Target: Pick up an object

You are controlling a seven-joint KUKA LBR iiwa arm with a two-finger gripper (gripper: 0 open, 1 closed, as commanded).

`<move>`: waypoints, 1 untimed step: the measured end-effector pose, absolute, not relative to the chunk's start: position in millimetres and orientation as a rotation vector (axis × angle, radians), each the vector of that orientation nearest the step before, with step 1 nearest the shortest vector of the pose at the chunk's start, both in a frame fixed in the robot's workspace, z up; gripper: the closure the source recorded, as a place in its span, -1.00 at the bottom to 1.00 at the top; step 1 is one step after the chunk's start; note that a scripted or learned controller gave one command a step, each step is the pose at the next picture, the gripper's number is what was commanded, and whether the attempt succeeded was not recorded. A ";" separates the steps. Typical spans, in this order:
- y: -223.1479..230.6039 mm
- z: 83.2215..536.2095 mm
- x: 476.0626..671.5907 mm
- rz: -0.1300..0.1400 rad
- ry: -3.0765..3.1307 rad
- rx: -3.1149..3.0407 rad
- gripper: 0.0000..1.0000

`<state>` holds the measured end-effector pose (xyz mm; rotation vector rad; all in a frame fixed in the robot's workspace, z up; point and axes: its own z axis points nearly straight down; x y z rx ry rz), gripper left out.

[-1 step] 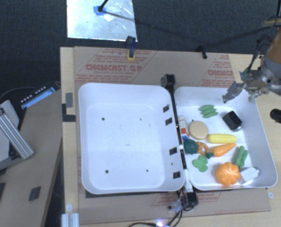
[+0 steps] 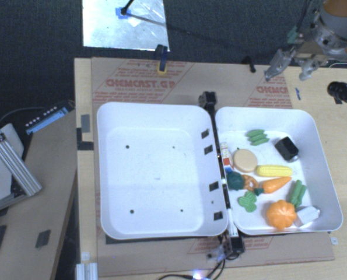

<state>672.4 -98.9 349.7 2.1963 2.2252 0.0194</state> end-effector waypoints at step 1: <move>-104.0 352.9 669.7 0.006 2.227 2.205 1.00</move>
